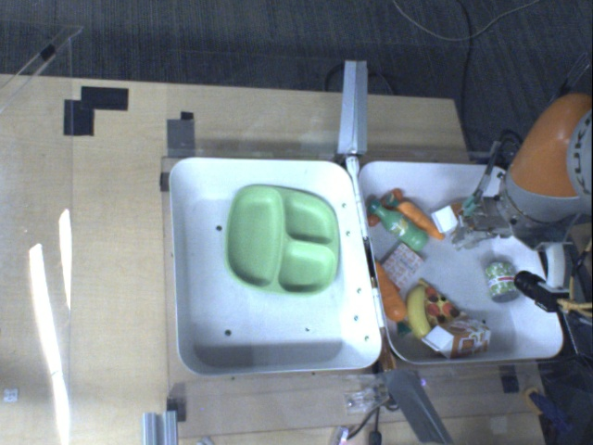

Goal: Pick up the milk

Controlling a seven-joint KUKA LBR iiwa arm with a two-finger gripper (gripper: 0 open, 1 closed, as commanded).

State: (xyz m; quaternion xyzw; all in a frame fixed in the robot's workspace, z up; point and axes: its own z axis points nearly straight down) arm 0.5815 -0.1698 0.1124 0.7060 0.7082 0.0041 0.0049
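Milk carton (460,337) lies at lower right of the right bin (547,346); gripper (474,222) sits well above it, upper right; finger state cannot be told

You are looking down on a worktop (111,248) bearing two white bins. The left bin (199,332) holds a green divided tray (281,237). The right bin (519,332) holds a green bottle (400,228), a carrot (414,215), a banana (419,310), a small carton (460,338) and a small green-patterned can (501,280). The tool (471,226) sits low over the right bin's far side, beside a small white block (445,219).
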